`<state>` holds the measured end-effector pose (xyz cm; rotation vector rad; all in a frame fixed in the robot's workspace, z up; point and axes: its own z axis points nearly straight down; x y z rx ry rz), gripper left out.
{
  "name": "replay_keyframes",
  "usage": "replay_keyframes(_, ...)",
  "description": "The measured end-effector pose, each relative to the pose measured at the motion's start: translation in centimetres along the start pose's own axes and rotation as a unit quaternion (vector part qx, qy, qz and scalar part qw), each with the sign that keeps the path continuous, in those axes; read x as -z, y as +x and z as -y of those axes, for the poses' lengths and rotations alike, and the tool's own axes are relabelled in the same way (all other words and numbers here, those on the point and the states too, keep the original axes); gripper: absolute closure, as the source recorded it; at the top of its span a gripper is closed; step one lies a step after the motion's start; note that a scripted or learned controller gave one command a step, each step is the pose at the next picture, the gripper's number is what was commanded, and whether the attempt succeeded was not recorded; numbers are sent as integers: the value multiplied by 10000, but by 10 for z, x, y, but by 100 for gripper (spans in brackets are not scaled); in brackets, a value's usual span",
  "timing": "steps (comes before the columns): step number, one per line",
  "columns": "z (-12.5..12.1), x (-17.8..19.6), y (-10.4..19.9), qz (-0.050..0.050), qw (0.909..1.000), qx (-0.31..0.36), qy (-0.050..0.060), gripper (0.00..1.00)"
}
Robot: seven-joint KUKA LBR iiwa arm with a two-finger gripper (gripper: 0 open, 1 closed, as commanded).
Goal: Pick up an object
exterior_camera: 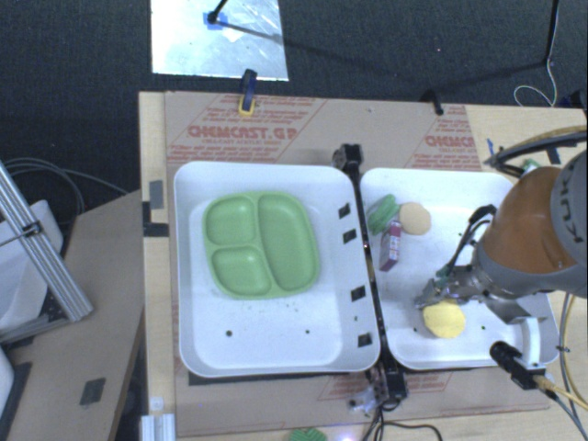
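The camera view looks down at a slant on the table, which carries two shallow white bins side by side. The arm comes in from the right edge, its grey body and orange band bulking over the far right part of the right bin, with the wrist bent down and leftward into that bin. The tool sits low at the end of the wrist, near the front of the bin, directly above and touching or almost touching the top edge of a yellow object that lies on the bin floor. Whether the tool is spread or pressed together cannot be told, since the dark metal parts blur together and the wrist covers part of them; the yellow object shows below the tool rather than clearly between any parts of it. Farther back in the same bin, well apart from the tool, lie a tan rounded object, a green object just beside it to the left, and a purple object in front of those, close to the divider between the bins. The left bin holds a green compartment tray with three sections, lying flat toward the back left.
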<state>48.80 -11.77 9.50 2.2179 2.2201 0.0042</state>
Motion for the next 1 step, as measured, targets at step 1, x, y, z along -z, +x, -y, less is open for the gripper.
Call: replay_keyframes(1, -26, 95, 69, -12, 10000, 58, -40, 100)
